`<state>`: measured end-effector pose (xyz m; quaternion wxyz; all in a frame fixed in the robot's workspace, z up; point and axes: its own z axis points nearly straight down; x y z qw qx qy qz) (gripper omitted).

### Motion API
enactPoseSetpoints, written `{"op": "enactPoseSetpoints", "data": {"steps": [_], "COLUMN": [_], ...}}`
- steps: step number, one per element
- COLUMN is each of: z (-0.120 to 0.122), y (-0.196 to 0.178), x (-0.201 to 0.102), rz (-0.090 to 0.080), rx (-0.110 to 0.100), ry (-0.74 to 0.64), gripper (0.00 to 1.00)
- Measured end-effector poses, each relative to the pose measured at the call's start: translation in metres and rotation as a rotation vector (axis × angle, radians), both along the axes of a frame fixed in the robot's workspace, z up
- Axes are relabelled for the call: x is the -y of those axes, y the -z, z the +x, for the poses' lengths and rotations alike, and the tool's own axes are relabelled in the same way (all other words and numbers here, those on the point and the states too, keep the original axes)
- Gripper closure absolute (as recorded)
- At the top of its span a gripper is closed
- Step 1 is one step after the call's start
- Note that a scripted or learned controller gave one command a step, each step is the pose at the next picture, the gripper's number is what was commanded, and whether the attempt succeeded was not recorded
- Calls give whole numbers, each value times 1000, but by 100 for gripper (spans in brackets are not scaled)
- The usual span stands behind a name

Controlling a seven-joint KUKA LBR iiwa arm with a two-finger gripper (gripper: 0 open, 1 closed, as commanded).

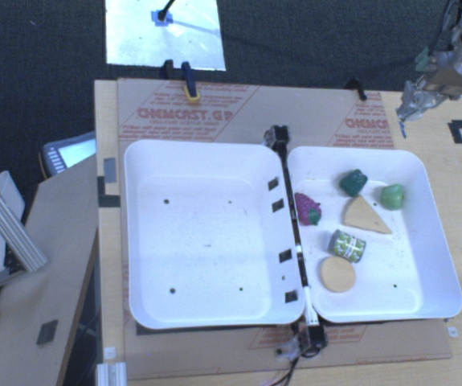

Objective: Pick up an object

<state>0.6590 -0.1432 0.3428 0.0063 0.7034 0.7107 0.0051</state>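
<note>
Claw [411, 107] hangs above the bench [239, 107], beyond the right bin's far corner.
Whether it is apart or together cannot be told; in the shallow white right bin [435, 240] lie a dark green block [353, 182], a light green ball [392, 196], a tan wedge [365, 215], a magenta lump [308, 208], a green-labelled can [347, 246] and a tan disc [337, 275].

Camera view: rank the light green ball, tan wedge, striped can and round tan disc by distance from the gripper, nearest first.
Gripper hangs past the right bin's far right corner.
1. Light green ball, far right part of the bin.
2. Tan wedge, just left of the ball, mid-bin.
3. Striped can, below the wedge.
4. Round tan disc, closest to the bin's near edge.
</note>
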Motion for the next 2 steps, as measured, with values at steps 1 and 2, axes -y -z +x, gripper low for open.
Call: {"op": "enactPoseSetpoints", "data": {"steps": [1,2], "z": [10,10], "y": [-161,-195], "x": [25,-30], "rz": [-5,1], "rx": [5,-10], "ry": [5,2], "gripper": [100,100]}}
